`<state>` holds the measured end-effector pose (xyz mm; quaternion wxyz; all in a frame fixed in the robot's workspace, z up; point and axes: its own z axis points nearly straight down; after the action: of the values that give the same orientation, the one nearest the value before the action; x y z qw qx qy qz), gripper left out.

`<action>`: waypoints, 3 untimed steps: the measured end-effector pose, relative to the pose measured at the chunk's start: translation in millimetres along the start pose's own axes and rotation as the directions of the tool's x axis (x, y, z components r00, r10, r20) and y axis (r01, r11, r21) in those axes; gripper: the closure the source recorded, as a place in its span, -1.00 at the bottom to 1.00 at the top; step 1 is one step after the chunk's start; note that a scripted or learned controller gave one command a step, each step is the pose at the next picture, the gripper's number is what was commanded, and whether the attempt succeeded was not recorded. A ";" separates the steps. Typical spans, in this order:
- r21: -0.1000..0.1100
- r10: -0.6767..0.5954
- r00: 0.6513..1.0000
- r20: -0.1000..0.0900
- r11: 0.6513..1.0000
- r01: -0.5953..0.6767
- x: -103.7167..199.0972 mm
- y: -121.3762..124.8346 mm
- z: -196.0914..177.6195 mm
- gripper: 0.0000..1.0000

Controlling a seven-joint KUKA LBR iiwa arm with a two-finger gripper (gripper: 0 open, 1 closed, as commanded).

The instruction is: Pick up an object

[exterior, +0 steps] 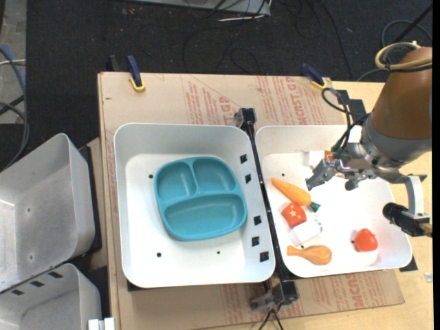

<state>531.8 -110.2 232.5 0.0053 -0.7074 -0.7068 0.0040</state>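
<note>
In the right bin [392, 261] lie an orange carrot [291, 191], a red strawberry-like toy [294, 214], a small white block [304, 232], a tan drumstick [311, 254] and a red tomato-like toy [365, 240]. My gripper [337, 178] hangs over the upper middle of this bin, right of the carrot and apart from it. Its two dark fingers [318, 177] are spread open, and nothing sits between them.
A teal divided plate [201, 198] lies in the left bin [130, 205]. A black divider rail [260, 198] runs between the two bins. Grey tubs [38, 205] stand off the bench to the left. Cables hang by the arm's wrist [344, 126].
</note>
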 end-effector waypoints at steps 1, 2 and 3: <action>-0.012 -0.002 1.000 0.002 1.000 0.002 0.2 2.4 -6.3 -1.00; -0.008 0.001 1.000 0.001 1.000 -0.001 1.3 -2.7 38.3 -1.00; -0.006 0.002 1.000 0.001 1.000 -0.002 1.7 -1.8 102.8 -1.00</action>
<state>528.6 -108.2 129.8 0.0028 -0.7080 -0.7062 0.0020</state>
